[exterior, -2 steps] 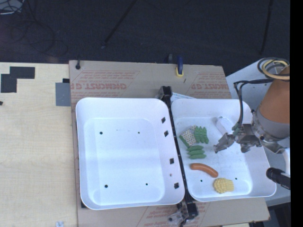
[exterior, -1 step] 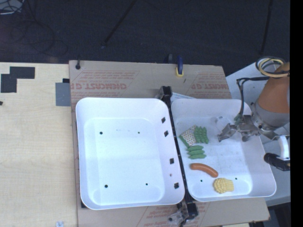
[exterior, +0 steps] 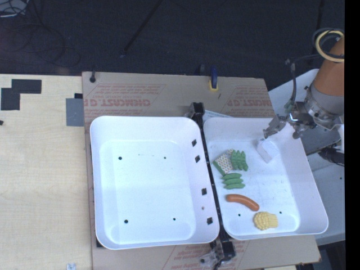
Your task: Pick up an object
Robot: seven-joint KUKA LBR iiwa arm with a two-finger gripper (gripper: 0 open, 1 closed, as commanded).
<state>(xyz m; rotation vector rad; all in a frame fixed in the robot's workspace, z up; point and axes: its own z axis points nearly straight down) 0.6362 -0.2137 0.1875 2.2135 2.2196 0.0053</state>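
The wooden bench (exterior: 39, 167) fills the left of the frame. Right of it, the left bin (exterior: 107, 145) sits on brown cardboard (exterior: 169, 94). The right bin (exterior: 306, 201) holds, at its left centre, a netted pale piece (exterior: 224, 162) touching green pea pods (exterior: 239, 160), more green pods (exterior: 233, 180) just below, then an orange sausage (exterior: 242, 201) and yellow corn (exterior: 265, 221) at lower right. A small white block (exterior: 267, 149) lies nearer the upper right. Above that corner hangs the gripper (exterior: 286, 127), its fingers (exterior: 271, 130) spread and pinching nothing.

Even, soft overhead light; dim background, slightly blurry overall.
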